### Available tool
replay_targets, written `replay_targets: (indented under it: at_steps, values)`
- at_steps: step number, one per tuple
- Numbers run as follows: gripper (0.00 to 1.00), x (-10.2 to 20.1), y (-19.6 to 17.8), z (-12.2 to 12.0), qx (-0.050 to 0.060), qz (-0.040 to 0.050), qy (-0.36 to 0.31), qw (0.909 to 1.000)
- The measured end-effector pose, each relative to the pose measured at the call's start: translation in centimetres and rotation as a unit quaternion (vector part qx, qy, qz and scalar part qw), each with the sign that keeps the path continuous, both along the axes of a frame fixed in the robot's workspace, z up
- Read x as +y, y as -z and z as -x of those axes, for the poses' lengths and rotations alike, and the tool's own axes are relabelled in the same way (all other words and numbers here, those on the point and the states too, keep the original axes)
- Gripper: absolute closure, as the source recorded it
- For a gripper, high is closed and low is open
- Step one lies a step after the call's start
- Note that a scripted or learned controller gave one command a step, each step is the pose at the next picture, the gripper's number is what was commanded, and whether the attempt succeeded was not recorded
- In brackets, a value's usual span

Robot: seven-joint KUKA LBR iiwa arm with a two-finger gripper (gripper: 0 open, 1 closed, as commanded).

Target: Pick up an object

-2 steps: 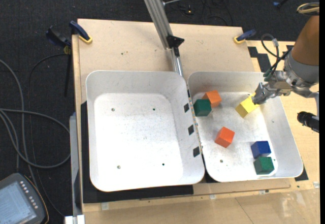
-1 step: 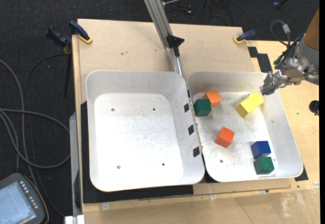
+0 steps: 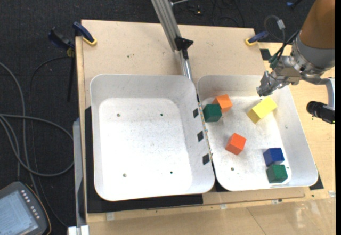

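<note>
Yellow block (image 3: 261, 110) beside tool (image 3: 265, 90), unlabelled.

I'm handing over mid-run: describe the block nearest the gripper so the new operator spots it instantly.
Look in the right-hand bin, toward its far side. Just below the gripper lies the yellow block, tilted. It is the one yellow piece; its neighbours are orange, green and blue cubes.

We see a pale wooden bench (image 3: 138, 50) bearing two shallow white bins side by side: the left bin (image 3: 101, 122) and the right bin (image 3: 301, 138) (their inner rims touching), with clamps at its far corners.
</note>
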State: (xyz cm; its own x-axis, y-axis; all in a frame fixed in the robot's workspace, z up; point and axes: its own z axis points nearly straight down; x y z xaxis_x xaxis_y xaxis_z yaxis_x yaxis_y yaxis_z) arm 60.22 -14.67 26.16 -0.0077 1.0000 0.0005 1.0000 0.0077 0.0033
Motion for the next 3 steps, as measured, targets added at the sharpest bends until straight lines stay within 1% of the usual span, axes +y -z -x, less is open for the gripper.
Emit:
replay_targets:
  at_steps: [1,2,3]
  values:
    - [1.0,4.9,-0.2,-0.2,0.001,-0.0002,0.0,1.0]
    - [1.0,10.6,1.5,-0.6,0.002,-0.0005,0.0,1.0]
    - [1.0,16.3,0.9,-1.8,0.0,-0.0005,-0.001,1.0]
